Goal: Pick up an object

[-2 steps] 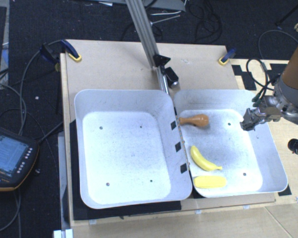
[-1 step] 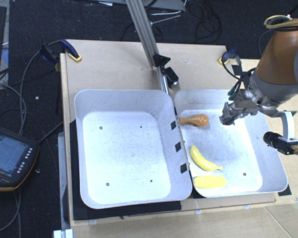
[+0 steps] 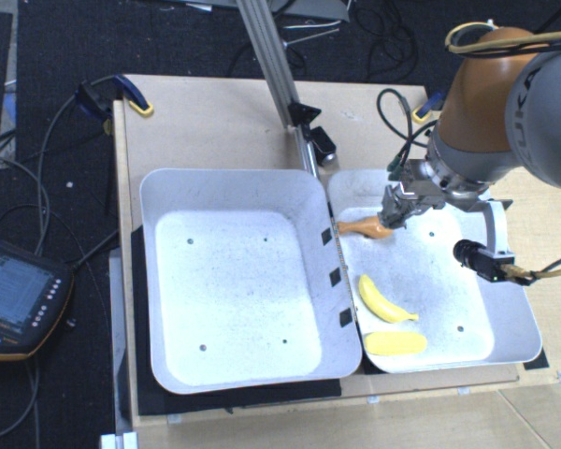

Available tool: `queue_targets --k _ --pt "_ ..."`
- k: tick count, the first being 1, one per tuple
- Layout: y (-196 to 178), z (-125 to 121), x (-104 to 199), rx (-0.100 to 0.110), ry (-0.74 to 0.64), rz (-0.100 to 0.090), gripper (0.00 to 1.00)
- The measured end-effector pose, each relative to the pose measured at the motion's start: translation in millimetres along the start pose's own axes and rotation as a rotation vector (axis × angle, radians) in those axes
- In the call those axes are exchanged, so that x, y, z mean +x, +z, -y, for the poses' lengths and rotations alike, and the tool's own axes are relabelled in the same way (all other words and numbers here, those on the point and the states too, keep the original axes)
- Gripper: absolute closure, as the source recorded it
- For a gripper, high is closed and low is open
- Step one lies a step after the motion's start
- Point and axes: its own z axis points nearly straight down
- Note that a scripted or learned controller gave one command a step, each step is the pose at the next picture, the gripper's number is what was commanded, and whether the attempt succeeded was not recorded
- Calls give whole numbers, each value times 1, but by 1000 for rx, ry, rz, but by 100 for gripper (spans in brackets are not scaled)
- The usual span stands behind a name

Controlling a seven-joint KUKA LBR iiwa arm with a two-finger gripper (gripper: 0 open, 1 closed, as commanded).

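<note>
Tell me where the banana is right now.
The banana lies in the right bin, near its left wall, just above a yellow block and below the orange object beside the gripper.

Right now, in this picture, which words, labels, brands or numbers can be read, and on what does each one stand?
"KUK": dark letters running along the grey arm; the rest is cut off at the picture's edge.
Screen of the handheld pendant on the floor: something is displayed, but it is too small to read.
No other text can be made out.
</note>
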Motion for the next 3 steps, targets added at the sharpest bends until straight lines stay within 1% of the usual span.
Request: queue_targets --k 1,2,3 --pt "10 -17 50 0 0 0 100" --pt "13 -33 93 0 1 0 100" --pt "5 -47 151 -1 -1 0 100"
